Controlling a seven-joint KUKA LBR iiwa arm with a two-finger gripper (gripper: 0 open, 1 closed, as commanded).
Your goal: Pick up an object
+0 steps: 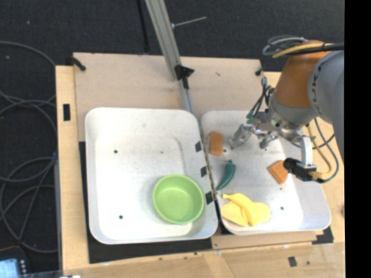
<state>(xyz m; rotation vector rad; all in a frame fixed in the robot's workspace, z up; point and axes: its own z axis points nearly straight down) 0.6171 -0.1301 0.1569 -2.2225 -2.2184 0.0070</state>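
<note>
Two white bins sit side by side: the left bin (116,132) carries a green bowl (178,198) near its front right corner, while the right bin (313,210) holds the graspable clutter: yellow banana-like piece (246,209) at the front, green pepper-like item (226,174) by the divider, orange-brown block (215,143) at the left wall, small orange block (277,171) to the right. Arm (301,86) reaches in from the right, wrist pitched down over the right bin's back half, gripper (250,136) low and nearest the orange-brown block, likely the target. Fingers look spread with nothing between them.
</note>
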